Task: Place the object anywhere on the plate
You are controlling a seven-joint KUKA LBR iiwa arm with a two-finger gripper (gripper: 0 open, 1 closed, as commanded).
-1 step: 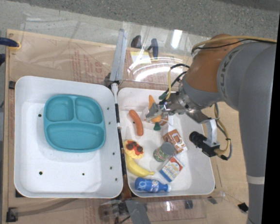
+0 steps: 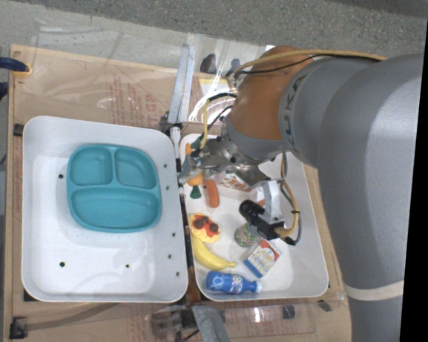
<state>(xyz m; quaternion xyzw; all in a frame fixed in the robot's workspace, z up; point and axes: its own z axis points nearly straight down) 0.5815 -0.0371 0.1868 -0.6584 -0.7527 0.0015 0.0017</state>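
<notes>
Partly hidden gripper [image 2: 200, 158] over right bin [image 2: 309, 234], plate [image 2: 114, 187] bare

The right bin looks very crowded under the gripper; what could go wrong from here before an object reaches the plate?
1. In the right bin, the hot dog, banana, blue bottle and small carton lie close together, so the gripper may catch two things or knock one away.
2. The gripper hangs near the bin's left wall, which could block a finger.
3. The teal plate sits in the other bin; a weak grasp might drop the object while crossing the rims.
</notes>
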